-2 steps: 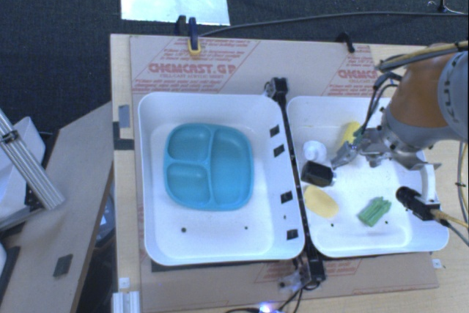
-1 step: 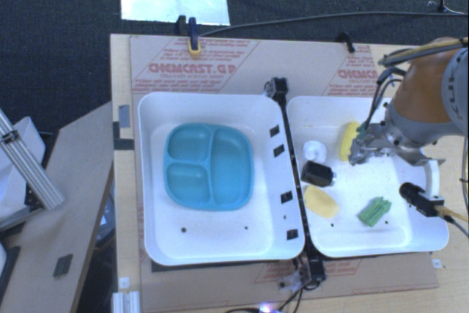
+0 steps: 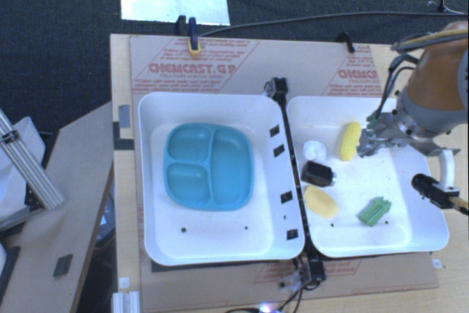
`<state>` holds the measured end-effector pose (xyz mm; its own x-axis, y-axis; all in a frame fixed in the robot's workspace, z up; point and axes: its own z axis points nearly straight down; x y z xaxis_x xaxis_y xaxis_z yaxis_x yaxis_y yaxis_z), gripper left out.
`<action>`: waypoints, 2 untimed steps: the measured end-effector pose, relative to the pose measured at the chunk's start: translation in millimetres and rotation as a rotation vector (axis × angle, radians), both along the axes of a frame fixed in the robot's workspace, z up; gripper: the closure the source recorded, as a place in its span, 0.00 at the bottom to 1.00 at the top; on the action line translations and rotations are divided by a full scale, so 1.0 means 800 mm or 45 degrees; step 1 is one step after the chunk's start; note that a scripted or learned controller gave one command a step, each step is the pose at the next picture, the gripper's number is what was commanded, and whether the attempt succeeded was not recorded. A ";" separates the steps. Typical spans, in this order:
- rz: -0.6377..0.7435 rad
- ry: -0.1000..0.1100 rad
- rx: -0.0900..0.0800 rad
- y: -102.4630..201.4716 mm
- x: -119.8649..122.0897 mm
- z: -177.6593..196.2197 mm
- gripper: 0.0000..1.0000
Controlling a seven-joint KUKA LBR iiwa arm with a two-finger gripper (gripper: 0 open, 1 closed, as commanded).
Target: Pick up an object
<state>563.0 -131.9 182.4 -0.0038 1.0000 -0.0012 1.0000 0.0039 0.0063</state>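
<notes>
Dark carpet lies behind a pale wooden bench (image 3: pixel 124 179) topped with a clear sheet printed in red letters, and two shallow white plastic bins sit on it side by side. Well away from the fingers, on their far side across the divider, the left bin (image 3: pixel 157 231) holds a light blue plastic plate with three compartments (image 3: pixel 210 166), lying flat near its middle. The right bin (image 3: pixel 425 231) lies under the grey arm with its orange band (image 3: pixel 440 77), which comes in from the right edge. Its gripper (image 3: pixel 368 141) hangs low over the upper middle of this bin; whether its fingers are parted or closed cannot be told, and nothing is seen between them. Just beside the fingertips, toward the divider, lies a yellow oblong corn-like toy (image 3: pixel 349 141), its long axis running up and down the view. Below the fingers and toward the divider rests a pale yellow rounded lump (image 3: pixel 321 201). Below the fingers, nearer the bin's front, lies a green ridged piece (image 3: pixel 374 210). A black blocky object (image 3: pixel 317 174) sits close to the divider, and a small white round object (image 3: pixel 314 151) lies just above it, both beyond the corn-like toy from the fingers.
</notes>
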 end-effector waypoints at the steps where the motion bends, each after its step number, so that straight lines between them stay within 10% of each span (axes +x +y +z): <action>1: 0.001 -0.002 -0.001 0.000 0.002 0.067 1.00; 2: 0.008 0.005 0.003 0.072 0.018 0.054 1.00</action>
<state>577.7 -74.3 225.6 -0.0102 0.9999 0.0016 0.9999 0.0102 0.0023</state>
